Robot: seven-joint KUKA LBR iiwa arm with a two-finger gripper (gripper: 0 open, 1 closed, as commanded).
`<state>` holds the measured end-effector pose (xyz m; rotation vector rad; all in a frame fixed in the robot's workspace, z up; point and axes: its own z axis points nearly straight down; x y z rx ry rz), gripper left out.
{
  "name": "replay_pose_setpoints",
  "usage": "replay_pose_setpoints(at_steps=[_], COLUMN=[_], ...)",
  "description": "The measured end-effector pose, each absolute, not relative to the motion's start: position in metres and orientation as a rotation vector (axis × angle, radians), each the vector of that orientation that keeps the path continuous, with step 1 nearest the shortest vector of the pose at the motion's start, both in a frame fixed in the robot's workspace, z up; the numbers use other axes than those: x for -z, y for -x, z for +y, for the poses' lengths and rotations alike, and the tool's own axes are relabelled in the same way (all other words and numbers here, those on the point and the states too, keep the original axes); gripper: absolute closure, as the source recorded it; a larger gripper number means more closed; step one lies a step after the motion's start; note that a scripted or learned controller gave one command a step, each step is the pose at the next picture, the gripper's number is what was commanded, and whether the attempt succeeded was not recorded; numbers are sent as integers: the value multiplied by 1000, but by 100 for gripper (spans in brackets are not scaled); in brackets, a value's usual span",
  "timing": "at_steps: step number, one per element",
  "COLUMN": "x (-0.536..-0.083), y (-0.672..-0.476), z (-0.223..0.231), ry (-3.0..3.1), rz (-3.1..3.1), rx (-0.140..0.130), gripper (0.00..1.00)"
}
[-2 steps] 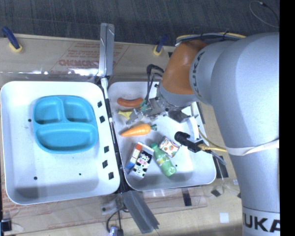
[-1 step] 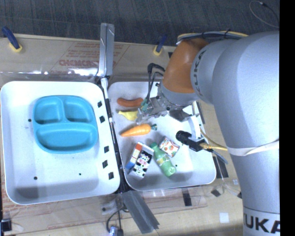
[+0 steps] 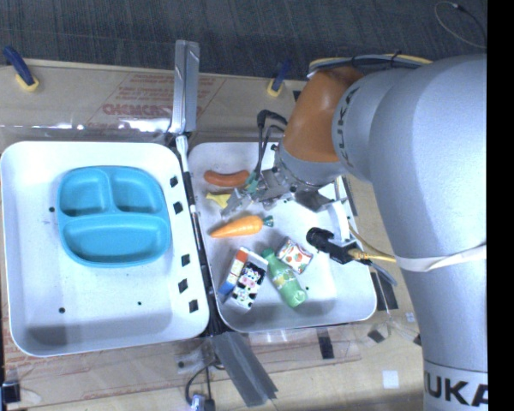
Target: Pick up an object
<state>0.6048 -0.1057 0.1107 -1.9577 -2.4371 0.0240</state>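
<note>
White bin [image 3: 351, 302], carrot [image 3: 237, 226] below fingers [image 3: 259, 187]

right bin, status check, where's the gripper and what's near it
Gripper low in the right bin, between sausage and carrot. Nothing seen held. Bottle, small cartons close by; blue tray in the left bin.

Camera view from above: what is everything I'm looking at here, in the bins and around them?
White bins: two, side by side on the bench.
Divided plate: one, blue, in the left bin.
Sausage: one, reddish brown, right bin, far end.
Carrot: one, orange, right bin, middle.
Bottle: one, green, right bin, near end.
Printed boxes: two, multicoloured, either side of the bottle.
Clamps: two, blue, bench's far edge.
Arm: one, grey with orange band, over the right bin.
Gripper: one, by the sausage.
</note>
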Motion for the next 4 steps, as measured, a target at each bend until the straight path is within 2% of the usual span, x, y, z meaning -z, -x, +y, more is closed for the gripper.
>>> replay_pose_setpoints(at_steps=[1,2,3,4], x=[-118,-190,-189,-189], y=[-604,-656,-656,-656], z=[-105,-54,-54,-54], ry=[1952,1864,1746,1746], rz=[-2440,-2524,-2602,-2602], rx=[-28,-5,-8,-8], gripper=[100,100,100,0])
